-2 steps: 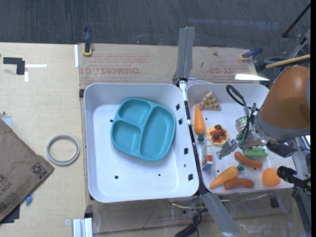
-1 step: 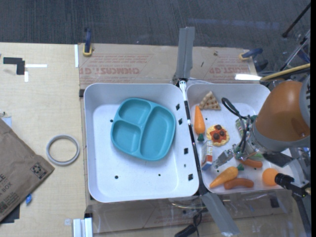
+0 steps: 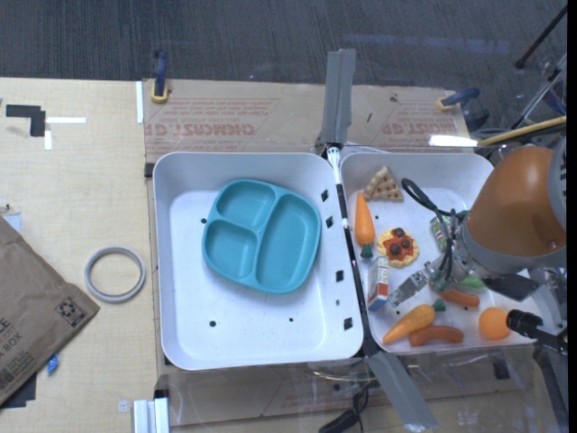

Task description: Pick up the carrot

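Carrot (image 3: 408,322) near bin's (image 3: 347,354) front edge

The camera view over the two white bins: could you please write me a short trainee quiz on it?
1. True or false: the teal three-compartment plastic plate lies in the left white bin.
2. Which bin holds the two orange toy carrots, one upright by the divider and one lying near the front wall? A) left B) right
3. Fill in: the round yellow toy pizza with red toppings lies in the ___ white bin, near the grey arm with the orange band.

Key: 1 true; 2 B; 3 right.
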You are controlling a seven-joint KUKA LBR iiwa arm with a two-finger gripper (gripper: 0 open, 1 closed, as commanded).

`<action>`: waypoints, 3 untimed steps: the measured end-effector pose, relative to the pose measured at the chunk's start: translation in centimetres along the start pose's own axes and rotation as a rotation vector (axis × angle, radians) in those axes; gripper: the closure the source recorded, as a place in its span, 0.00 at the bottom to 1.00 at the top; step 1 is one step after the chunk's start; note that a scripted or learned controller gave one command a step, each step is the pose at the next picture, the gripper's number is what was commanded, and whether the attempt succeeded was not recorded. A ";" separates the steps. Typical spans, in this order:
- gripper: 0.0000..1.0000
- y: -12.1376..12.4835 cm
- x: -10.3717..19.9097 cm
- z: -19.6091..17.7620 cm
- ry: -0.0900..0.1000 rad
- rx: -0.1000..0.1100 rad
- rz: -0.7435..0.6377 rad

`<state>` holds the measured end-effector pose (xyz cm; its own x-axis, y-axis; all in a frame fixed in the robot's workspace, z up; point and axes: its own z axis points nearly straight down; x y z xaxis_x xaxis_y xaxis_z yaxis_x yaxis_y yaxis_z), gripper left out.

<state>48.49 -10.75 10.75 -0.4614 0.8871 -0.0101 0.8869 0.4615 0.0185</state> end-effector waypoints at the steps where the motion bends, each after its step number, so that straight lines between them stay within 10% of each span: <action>1: 0.00 -0.1 0.0 0.0 0.002 0.000 0.015; 3: 0.00 0.1 -0.1 0.0 -0.002 -0.005 -0.031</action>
<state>48.60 -10.84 10.71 -0.4889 0.8723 -0.0124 0.8720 0.4890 0.0227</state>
